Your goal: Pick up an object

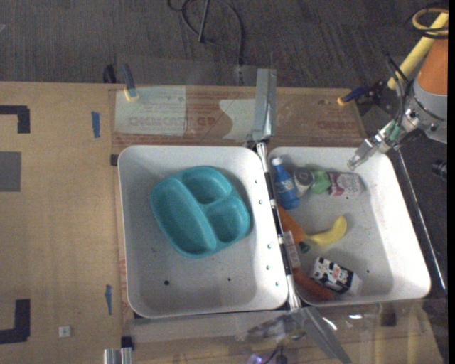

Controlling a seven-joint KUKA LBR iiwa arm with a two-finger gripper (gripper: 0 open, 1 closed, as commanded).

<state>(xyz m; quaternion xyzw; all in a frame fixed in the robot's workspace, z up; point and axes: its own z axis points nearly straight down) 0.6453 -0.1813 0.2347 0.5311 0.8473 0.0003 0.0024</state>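
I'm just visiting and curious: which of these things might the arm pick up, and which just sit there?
For the job: gripper, banana, blue bottle, pink carton, black-and-white box.

Just there: teal plate, left bin, blue clamp.

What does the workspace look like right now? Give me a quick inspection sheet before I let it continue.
Surface: wooden bench bearing two white bins, left bin and right bin, side by side.
Job's things: in the right bin, a blue bottle, a small carton, a banana, an orange carrot-like piece and a black-and-white box.
Clutter: a teal divided plate lies in the left bin.
Grippers: the hand is at the right bin's far right corner, nothing seen between its fingers; open or shut cannot be told.
Cables: dark cables on the floor beyond the bench; a yellow hose by the arm.
Surroundings: grey carpet; blue tape marks on the bench.
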